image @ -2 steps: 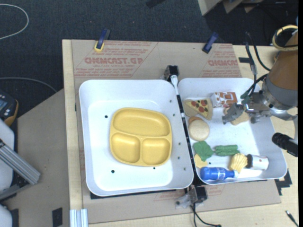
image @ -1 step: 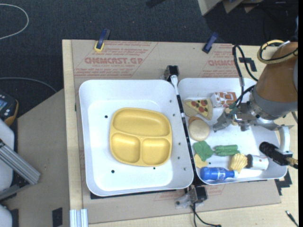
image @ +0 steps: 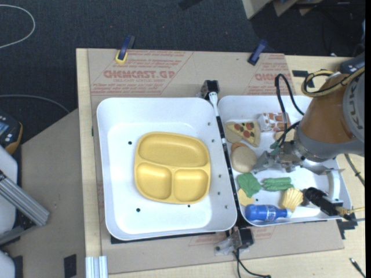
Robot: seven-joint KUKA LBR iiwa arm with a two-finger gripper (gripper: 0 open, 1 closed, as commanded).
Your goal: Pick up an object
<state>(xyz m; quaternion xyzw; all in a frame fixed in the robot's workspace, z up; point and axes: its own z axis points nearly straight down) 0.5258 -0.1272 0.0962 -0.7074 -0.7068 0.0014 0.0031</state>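
Two white bins [image: 110, 155] sit on a tan table [image: 174, 74] printed with red lettering. The left bin holds a yellow divided tray [image: 172, 167]. The right bin holds a pizza slice toy [image: 243, 131] in tan with red spots, a beige round piece [image: 243, 157], green pieces [image: 262, 184] and a blue bottle [image: 264, 213]. The arm [image: 330, 120] is grey and orange.

A single fixed camera is looking down at a slant from above the counter [image: 174, 68], taking in both white bins [image: 110, 155] mid-frame at moderate range, with dark floor showing across the top and the arm [image: 330, 120] entering from the right edge.
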